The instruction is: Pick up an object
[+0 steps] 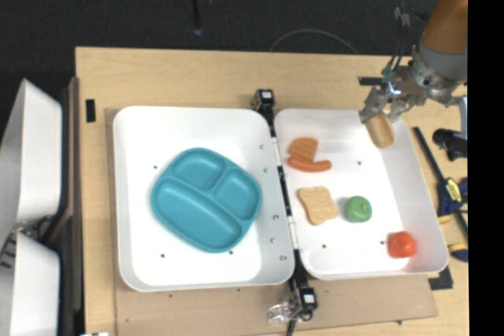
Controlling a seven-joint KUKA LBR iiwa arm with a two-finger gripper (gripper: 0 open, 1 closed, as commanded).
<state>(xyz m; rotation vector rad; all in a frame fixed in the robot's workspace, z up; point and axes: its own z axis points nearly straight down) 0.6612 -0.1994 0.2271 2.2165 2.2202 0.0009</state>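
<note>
Smooth white plastic bins [189, 122], matt wooden bench [173, 71]

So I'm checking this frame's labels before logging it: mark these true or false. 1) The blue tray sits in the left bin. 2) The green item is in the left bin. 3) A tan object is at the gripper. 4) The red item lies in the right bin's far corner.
1) True: the blue tray lies in the left bin.
2) False: the green item is in the right bin.
3) True: a tan object hangs at the gripper.
4) False: the red item lies near its near right corner.
</note>
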